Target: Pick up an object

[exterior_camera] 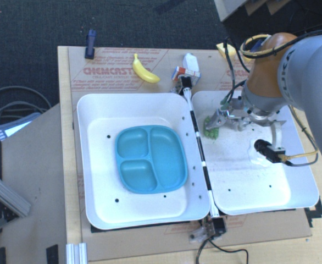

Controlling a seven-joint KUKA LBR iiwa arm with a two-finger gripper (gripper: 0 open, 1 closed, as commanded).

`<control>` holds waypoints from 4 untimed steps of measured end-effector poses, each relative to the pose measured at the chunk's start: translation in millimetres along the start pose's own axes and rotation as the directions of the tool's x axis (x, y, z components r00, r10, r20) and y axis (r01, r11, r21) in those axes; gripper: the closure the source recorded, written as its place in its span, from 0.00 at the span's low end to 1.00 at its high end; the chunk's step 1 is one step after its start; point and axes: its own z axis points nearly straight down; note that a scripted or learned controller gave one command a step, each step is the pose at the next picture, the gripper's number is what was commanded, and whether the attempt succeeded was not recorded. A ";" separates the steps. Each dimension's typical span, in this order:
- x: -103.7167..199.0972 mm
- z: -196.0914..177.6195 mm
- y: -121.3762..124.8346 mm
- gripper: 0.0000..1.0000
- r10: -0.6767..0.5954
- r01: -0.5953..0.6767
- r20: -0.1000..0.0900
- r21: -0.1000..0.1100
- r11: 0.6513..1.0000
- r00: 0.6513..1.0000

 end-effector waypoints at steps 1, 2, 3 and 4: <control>1.4 -11.2 1.7 1.00 0.000 0.000 -0.002 -0.005 1.000 1.000; 1.4 -10.7 1.4 0.00 0.000 0.000 -0.002 -0.004 1.000 1.000; 1.7 -21.1 2.1 1.00 0.000 0.000 -0.002 -0.006 1.000 1.000; 1.7 -20.7 1.9 0.00 0.001 -0.001 -0.002 -0.006 1.000 1.000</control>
